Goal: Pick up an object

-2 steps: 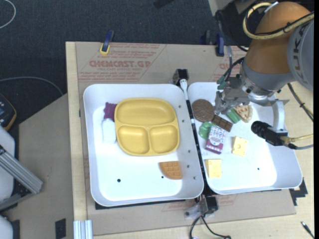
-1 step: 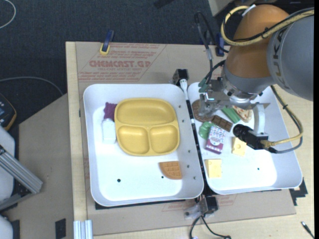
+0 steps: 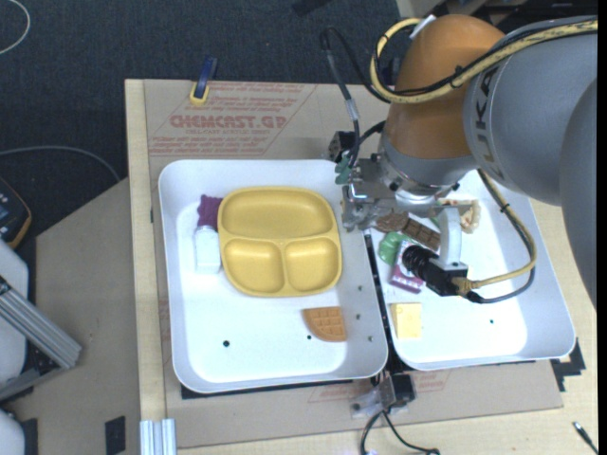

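Jaws hidden under the grey wrist, so their opening cannot be told; gripper [image 3: 408,218] hangs low in the right white bin [image 3: 512,335], directly above the small green object [image 3: 389,247] near its left wall.

Left bin: we note a yellow three-compartment tray [image 3: 281,241] lying flat, open side up, near centre. A purple-and-white item [image 3: 206,230] touches its left edge. A round waffle [image 3: 327,324] lies flat near the tray's near-right corner. Right bin: a green item [image 3: 390,247], a yellow square [image 3: 408,319] nearer, and a brown piece [image 3: 410,227], all partly hidden.
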Tool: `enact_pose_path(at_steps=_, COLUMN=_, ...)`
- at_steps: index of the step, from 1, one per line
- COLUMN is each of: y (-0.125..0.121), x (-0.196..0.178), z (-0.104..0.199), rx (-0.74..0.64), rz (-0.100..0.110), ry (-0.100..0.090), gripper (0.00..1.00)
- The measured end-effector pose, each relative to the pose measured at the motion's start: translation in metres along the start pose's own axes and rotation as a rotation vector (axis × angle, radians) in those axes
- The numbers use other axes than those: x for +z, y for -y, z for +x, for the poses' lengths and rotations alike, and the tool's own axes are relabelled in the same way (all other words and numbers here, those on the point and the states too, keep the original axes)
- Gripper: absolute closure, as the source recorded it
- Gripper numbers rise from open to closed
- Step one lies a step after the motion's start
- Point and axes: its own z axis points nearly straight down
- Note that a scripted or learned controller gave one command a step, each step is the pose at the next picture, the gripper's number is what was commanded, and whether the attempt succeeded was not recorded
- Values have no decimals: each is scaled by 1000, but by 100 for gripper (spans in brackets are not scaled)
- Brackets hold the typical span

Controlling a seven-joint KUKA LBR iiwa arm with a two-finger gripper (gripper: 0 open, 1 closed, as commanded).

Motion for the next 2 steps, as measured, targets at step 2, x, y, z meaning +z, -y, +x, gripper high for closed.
enact_pose_path(at_steps=2, y=1, x=-1, z=-3, rx=6, rz=-7, ry=3, gripper=100)
